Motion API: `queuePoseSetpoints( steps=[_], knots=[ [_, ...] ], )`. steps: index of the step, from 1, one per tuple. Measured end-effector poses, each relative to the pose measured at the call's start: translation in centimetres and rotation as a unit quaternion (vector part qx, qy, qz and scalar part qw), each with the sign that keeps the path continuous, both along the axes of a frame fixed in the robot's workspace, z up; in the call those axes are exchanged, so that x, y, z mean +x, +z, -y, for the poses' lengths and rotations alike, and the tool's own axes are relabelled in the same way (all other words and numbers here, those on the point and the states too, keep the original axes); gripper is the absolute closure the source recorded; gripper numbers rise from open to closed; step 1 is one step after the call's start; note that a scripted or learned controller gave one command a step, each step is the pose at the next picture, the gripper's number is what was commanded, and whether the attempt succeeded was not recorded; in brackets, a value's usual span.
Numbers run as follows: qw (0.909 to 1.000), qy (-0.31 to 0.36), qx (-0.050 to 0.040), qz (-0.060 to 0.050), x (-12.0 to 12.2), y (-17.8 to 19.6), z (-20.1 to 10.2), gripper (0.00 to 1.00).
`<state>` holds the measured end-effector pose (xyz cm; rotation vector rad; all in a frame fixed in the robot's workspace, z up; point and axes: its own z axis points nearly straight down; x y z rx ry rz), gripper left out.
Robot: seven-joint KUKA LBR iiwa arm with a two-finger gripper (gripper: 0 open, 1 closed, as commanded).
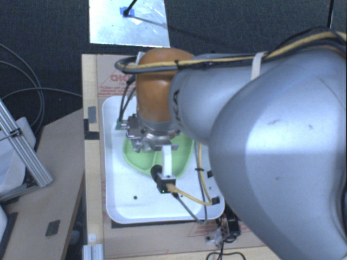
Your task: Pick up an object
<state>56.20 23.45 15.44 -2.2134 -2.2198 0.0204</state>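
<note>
The tool (153, 141) is seen low over the shallow white plastic bin (126, 202), directly above a pale green, bowl-shaped plastic object (133, 155) that lies in the middle of the bin. Whether the tool is wide or narrow cannot be told. A small dark speck (135, 197) is seen on the bin floor. The bin is carried by the pale brown worktop (95, 167).

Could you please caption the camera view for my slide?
Grey arm hangs over a green object in a white bin.
</note>
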Motion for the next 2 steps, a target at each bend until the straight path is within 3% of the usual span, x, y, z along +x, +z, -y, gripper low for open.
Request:
queuePoseSetpoints(
  steps=[1,2],
  knots=[
    [0.9999,-0.007,-0.0003,0.010,5.4,3.2,14.3,1.00],
    [0.9999,-0.003,0.0012,0.013,10.2,10.3,18.7,1.00]
  ],
)
